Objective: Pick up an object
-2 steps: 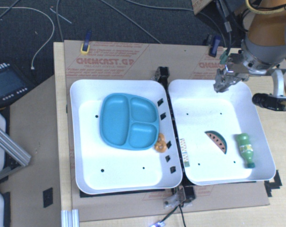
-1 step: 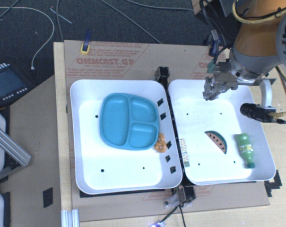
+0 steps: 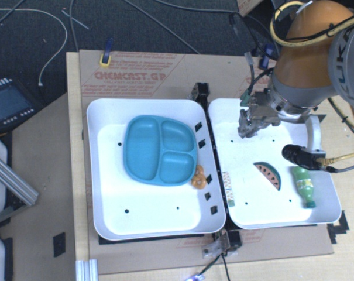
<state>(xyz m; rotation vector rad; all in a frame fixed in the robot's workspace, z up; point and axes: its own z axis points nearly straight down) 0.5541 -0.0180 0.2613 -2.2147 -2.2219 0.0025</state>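
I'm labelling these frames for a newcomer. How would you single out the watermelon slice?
Look in the right bin, toward its near right part. The watermelon slice lies flat there, a small red wedge with dark seeds, left of the upright-shaped green bottle and flatter than it.

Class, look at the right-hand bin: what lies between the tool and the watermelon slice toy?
In the camera view, only bare white bin floor lies between the tool and the watermelon slice toy; the green bottle sits off to the side.
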